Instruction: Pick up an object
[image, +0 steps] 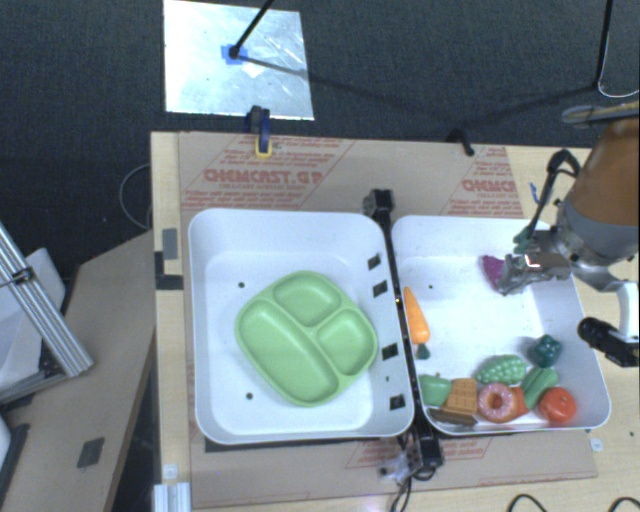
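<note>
Here, the scene line by line:

Arm: the grey arm with the orange band (612, 175) reaches in from the right, above the upper right part of the right-hand bin.

Gripper: the two-finger metal gripper (512, 275) hangs low over the right-hand shallow white bin (455, 240), near its upper right area.

Fingers: whether they are spread or closed cannot be told; they blur into the wrist hardware.

Purple object: a small purple plastic piece (493, 267) lies just at the gripper's left tip, touching or nearly so; whether it sits between the fingers cannot be told.

Carrot: an orange plastic carrot with a green top (416, 320) lies along the right bin's left wall, well apart from the gripper.

Toy food cluster: along the right bin's near edge lie a pink-iced doughnut (496, 402), a tan waffle-like block (461, 397), a red tomato (558, 404), a light green knobbly vegetable (502, 369) and a dark green block (545, 350), all close together.

Left bin: the left-hand shallow white bin (230, 250) holds a pale green sectioned plastic plate (305, 338) lying flat near its middle.

Bench: brown cardboard sheet (300, 175) under both bins.
</note>
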